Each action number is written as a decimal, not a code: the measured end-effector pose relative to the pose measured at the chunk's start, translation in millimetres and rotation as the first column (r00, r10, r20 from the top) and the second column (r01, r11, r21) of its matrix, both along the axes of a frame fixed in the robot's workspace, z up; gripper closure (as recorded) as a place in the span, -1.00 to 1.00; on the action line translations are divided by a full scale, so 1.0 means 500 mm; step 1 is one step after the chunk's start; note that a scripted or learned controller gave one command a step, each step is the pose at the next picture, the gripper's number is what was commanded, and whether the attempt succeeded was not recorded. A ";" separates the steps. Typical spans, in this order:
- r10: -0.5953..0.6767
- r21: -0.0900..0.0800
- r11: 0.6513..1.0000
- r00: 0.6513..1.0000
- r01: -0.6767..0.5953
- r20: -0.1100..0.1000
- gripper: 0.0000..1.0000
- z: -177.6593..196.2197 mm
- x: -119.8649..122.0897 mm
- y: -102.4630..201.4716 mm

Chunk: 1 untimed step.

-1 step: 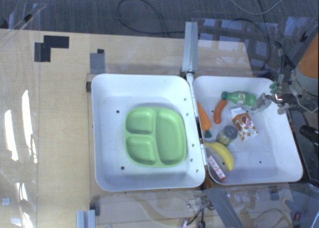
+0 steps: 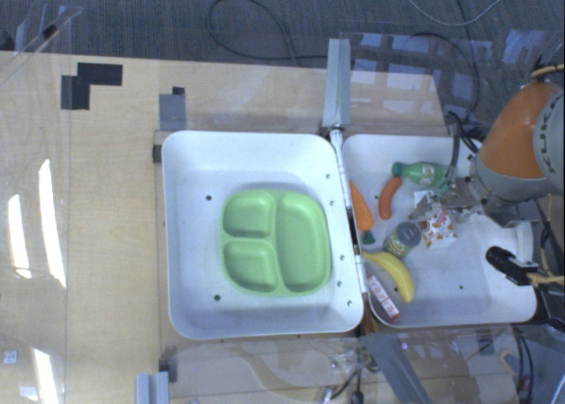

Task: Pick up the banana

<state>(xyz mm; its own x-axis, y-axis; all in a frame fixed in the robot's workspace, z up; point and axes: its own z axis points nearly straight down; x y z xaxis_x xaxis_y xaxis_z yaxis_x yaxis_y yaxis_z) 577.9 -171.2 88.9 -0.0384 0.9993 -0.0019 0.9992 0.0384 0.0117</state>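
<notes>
Because the banana lies below-left of the end effector, crowded by a small can and packet, a descent could catch those instead. Its state I cannot tell.

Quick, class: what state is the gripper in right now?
Gripper: cannot be told; it sits over the right bin, apart from the banana.

Banana in right bin; divided tray in left bin.
</notes>
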 end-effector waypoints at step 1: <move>0.001 0.000 1.000 1.000 -0.001 0.008 1.00 0.026 0.006 0.001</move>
